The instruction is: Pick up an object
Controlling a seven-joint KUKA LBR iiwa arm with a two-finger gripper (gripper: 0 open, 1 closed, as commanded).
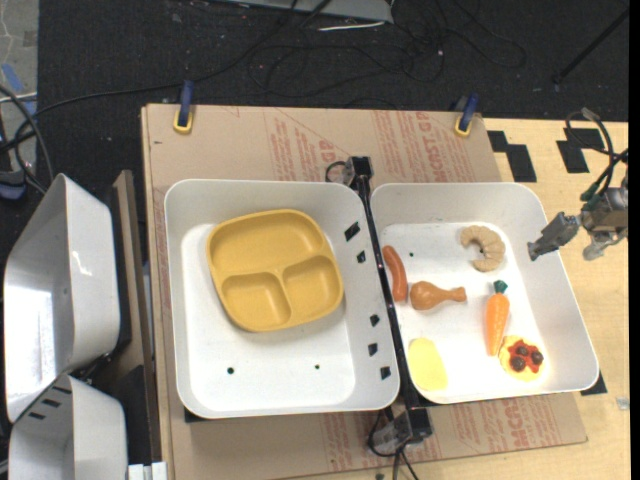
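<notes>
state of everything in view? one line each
gripper: at the right bin's right edge, above the rim, nothing between its fingers
yellow tray: flat in the left bin, compartments bare
sausage: lying by the right bin's left wall
chicken drumstick: lying flat, mid-bin
croissant: lying at the back
carrot: lying, green top pointing back
yellow piece: flat at the front
berry tart: front right corner

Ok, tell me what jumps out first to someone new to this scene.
The big yellow divided plate in the left bin grabs the eye first. Next come the toy foods scattered in the right bin: a carrot, a sausage and a chicken drumstick. The gripper hangs at that bin's right rim.
</notes>
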